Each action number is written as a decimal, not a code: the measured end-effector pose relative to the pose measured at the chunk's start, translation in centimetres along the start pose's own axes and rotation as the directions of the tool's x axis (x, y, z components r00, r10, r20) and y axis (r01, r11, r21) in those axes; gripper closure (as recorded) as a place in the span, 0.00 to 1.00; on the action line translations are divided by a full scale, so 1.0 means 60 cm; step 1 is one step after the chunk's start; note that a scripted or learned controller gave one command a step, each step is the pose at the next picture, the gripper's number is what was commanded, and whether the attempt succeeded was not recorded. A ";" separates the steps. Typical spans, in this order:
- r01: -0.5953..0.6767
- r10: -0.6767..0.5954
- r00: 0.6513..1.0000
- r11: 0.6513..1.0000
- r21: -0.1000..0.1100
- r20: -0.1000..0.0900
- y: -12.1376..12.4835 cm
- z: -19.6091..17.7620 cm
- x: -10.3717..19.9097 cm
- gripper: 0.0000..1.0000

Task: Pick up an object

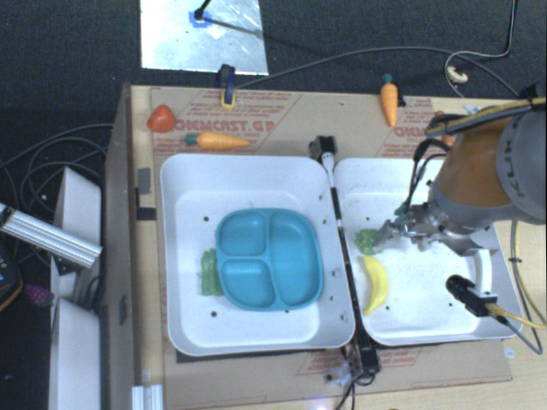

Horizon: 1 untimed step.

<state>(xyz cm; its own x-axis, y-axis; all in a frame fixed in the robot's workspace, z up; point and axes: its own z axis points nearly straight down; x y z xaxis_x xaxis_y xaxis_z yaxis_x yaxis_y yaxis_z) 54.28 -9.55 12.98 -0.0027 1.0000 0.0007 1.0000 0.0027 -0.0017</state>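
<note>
The hand (386,230) sits low in the right bin (402,331) just beside a green piece (367,240), its opening too blurred to tell, and with the banana (374,284) near, it may nudge 1 aside and miss.

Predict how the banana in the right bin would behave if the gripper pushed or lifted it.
The banana looks like a smooth toy, so probably stiff and light. Its curved shape lying flat suggests it may spin or slide on the bin floor when nudged. Its glossy, tapering ends could slip from the gripper.
</note>
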 end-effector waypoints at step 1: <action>-0.001 0.001 1.000 1.000 -0.002 0.001 -0.029 0.076 0.018 0.00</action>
<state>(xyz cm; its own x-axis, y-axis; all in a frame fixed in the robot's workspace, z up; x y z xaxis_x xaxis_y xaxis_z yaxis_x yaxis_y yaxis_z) 52.52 -8.45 8.42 -0.0015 1.0000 0.0002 1.0000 0.0015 0.0007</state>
